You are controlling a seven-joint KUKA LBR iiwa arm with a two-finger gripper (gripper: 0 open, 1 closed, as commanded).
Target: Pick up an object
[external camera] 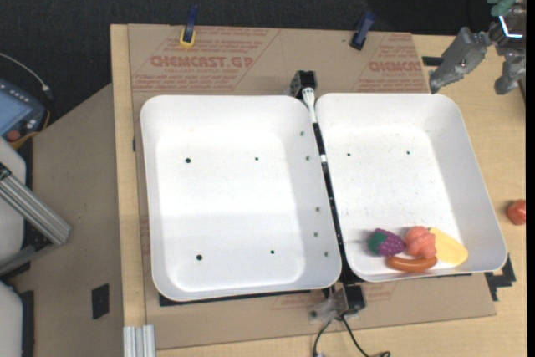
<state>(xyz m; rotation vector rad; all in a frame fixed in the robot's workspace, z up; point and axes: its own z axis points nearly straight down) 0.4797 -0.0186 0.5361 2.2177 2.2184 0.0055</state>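
**Gripper raised at the upper right, toy food left in the right bin**

The gripper [483, 56] was seen at the two o'clock corner of the view, beyond the far right corner of the right bin [401, 117]. Two grey fingers [451, 63] were pointed downward and were spread apart, with nothing between them and nothing touched. Only the wrist end of the arm was seen, cut off by the frame edge; its pose further up could not be told.

The objects were gathered at the five o'clock corner of the right bin: a purple grape cluster [385, 242], an orange-red lumpy toy [420, 240] just beside it, a yellow piece [451, 248] touching that toy on its three o'clock side, and a toy sausage [411, 263] lying along the near wall at their six o'clock. All were well apart from the gripper.

The word "CHEMCAST" was read in red print on the cardboard sheet [217, 54] under the bins, at twelve o'clock above the left bin [226, 121]; the same print was repeated, partly hidden, above the right bin. A blue clamp [363, 30] and a yellow-and-blue clamp [189, 29] were set on the sheet's far edge.
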